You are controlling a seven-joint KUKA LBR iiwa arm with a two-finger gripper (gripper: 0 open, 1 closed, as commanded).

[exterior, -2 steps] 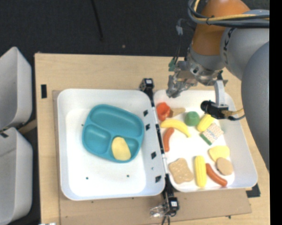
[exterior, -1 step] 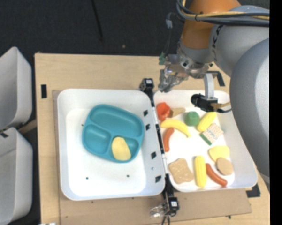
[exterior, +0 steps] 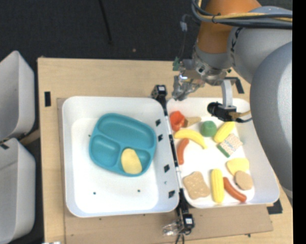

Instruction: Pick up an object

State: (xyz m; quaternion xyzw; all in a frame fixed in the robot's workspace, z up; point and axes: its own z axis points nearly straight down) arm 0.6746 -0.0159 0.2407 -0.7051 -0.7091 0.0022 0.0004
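Observation:
My gripper [exterior: 182, 89] hangs over the far left corner of the right bin [exterior: 262, 179], just above and behind a small red toy pepper [exterior: 177, 119]. Nothing shows in its grasp. In that bin lie toy foods: a yellow banana [exterior: 191, 136], a green piece [exterior: 209, 128], a yellow oval piece [exterior: 224, 131], an orange-red stick [exterior: 182, 150], a slice of bread [exterior: 196, 184], a corn cob [exterior: 217, 185] and a sausage [exterior: 234, 189].
The left bin [exterior: 81, 197] holds a blue divided plate [exterior: 112, 136] with a yellow oval food [exterior: 131, 161] in its near compartment. A black clip [exterior: 159, 91] sits on the divider between the bins. The arm's grey body fills the right side.

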